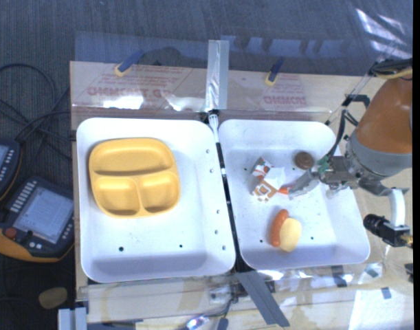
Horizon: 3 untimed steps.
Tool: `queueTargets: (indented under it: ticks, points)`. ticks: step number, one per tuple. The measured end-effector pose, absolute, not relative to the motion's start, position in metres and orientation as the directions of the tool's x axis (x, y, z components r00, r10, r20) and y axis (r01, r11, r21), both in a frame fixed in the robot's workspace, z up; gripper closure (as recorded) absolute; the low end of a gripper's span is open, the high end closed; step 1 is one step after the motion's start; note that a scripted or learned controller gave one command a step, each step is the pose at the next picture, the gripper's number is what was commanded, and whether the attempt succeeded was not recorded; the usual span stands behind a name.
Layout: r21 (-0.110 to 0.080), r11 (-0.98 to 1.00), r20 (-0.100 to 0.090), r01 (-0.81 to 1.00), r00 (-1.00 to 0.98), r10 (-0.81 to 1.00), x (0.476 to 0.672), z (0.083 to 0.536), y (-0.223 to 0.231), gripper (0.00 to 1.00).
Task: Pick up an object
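The arm (387,126) is cut off by the right edge; only its orange band and grey wrist show. The gripper (299,183) is small and blurred, so its finger state cannot be read. The printed item (263,181) beside it is too small to identify. The pendant (0,167) at left is cut by the left edge. Lettering on the board (120,88) is illegible.

Two bins sit side by side on the surface (292,91). The left bin (189,253) holds a divided tray (134,176) toward its left rear. In the right bin (340,246), a small carton (263,181) lies near the middle, a round piece (304,159) behind and right of it, and a sausage (278,227) touching a potato (291,234) toward the front. The pincer (299,183) reaches in from the right, just beside the carton.
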<state>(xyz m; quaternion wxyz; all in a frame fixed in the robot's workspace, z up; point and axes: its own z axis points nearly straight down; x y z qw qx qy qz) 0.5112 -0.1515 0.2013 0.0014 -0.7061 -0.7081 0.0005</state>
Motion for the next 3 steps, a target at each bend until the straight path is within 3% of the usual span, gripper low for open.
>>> queueTargets:
  ticks: [1,2,3]
  points:
    - [0.034,-0.07,-0.004,0.997,0.07,0.998,0.576,0.118,-0.105,0.0]
    - [0.015,-0.349,0.001,0.937,0.349,0.937,0.653,0.093,-0.111,0.0]
    - [0.016,-0.348,-0.005,0.937,0.349,0.937,0.653,0.103,-0.112,1.0]
